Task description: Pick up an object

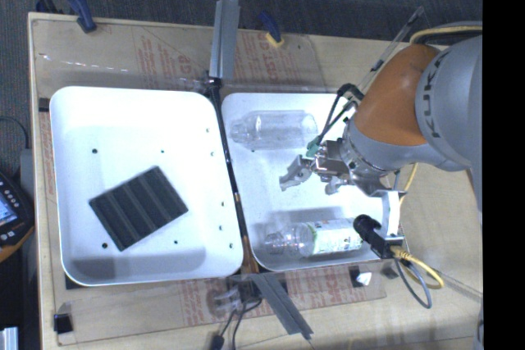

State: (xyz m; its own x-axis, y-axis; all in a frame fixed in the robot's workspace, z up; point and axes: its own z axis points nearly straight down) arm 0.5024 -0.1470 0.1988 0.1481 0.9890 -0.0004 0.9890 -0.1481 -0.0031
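labelled bottle (316, 239) lies crosswise, cap seemingly left.

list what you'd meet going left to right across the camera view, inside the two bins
dark ridged panel in the left bin → clear bottle in the right bin → hand

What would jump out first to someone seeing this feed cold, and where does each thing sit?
First, the big grey arm with its orange band reaching in from the right, its claw hovering over the right bin between two clear plastic bottles: one near the far edge, one with a label along the near edge. Next, the dark ribbed rectangular pad lying at an angle in the left bin.
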